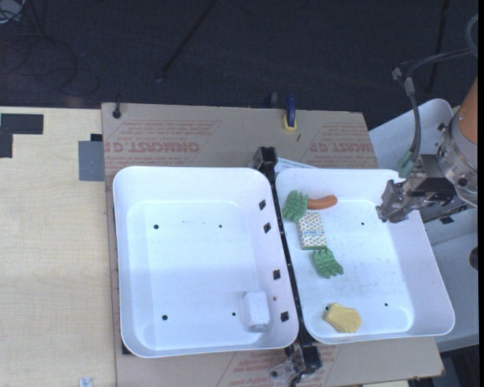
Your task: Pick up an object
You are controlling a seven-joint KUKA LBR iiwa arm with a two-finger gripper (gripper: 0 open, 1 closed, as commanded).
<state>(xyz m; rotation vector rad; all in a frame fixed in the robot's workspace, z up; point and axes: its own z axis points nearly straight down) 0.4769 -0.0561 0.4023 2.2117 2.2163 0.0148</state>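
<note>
Strong light falling from upper right, washing left bin (137, 216) floor near its front edge. Soft bluish shadow lying along its back wall. Dark floor (226, 39) beyond bench staying dim. Overall focus slightly soft.

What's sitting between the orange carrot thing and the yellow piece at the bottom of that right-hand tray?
In the camera view, between the orange carrot and the yellow piece lie a patterned white block and, below it, a green leafy piece.
</note>
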